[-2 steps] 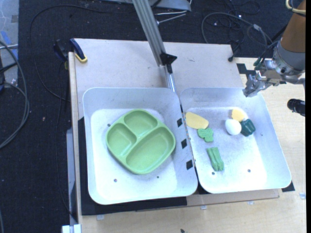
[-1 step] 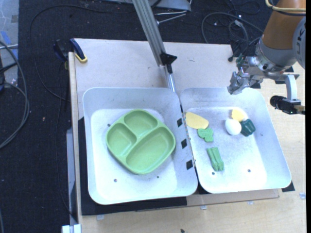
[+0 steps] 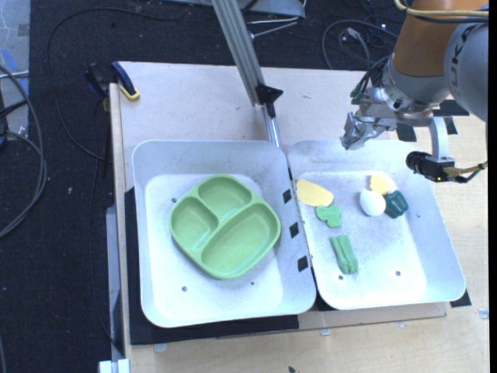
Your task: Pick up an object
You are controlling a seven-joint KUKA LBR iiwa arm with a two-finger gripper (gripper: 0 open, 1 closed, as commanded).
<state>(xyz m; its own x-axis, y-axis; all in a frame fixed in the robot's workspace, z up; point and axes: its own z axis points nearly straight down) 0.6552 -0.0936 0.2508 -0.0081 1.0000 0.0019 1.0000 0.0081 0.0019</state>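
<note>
Several small toy foods lie in the right bin point(image 3: 435, 274): a yellow wedge point(image 3: 314, 193), a small green piece point(image 3: 330, 215), a long green piece point(image 3: 344, 255), a white egg point(image 3: 372, 203), a small yellow piece point(image 3: 380, 183) and a dark green piece point(image 3: 397, 203). My gripper point(image 3: 354, 137) hangs above the far rim of that bin, up and left of the egg, with nothing seen in it.
The left bin point(image 3: 155, 286) holds a light green divided plate point(image 3: 225, 225). A slanted metal pole point(image 3: 242, 45) runs down to the gap between the bins. A small black camera unit point(image 3: 427, 164) sticks out below the wrist.
</note>
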